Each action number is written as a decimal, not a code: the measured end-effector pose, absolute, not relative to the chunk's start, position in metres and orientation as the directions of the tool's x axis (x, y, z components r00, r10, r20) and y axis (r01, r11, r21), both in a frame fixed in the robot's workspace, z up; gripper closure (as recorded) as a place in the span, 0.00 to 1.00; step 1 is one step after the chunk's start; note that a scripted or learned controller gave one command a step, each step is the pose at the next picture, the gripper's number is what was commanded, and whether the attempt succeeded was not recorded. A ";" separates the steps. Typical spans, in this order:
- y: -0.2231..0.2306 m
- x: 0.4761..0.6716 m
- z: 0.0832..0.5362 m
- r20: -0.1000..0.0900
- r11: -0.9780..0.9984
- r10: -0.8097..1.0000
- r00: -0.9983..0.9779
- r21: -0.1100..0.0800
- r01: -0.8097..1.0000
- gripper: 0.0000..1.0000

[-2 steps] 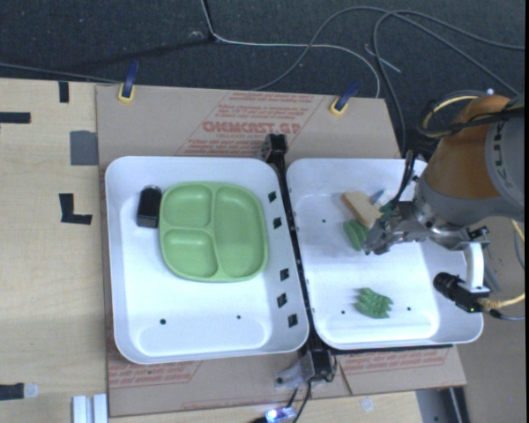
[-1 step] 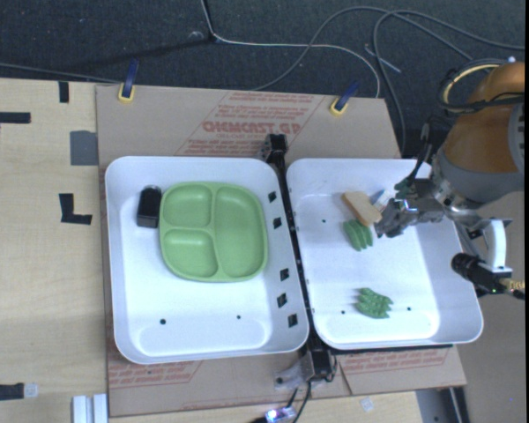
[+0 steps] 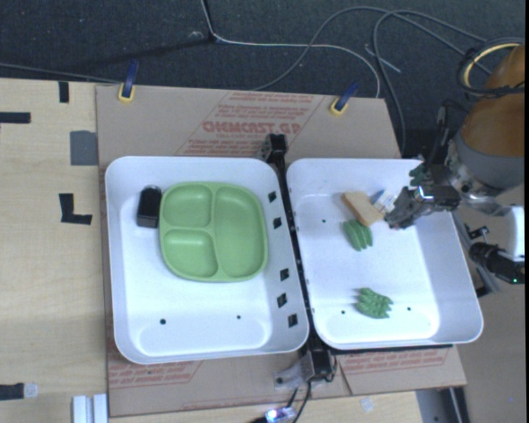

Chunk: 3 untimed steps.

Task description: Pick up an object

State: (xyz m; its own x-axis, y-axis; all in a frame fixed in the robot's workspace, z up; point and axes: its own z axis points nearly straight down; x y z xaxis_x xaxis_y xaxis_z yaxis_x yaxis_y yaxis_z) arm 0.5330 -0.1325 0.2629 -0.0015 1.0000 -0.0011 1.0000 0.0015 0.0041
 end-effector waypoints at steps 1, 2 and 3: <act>-0.074 0.529 0.263 0.001 0.007 1.000 -0.007 -0.001 1.000 1.00; -0.025 0.522 0.261 0.001 0.006 1.000 -0.006 -0.002 1.000 1.00; 0.023 0.510 0.255 0.001 0.006 1.000 -0.006 -0.003 1.000 1.00</act>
State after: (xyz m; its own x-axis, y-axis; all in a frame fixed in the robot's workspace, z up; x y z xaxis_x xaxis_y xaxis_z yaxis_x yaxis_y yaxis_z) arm 0.5098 0.0230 0.2549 -0.0055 1.0000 0.0008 1.0000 0.0055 -0.0025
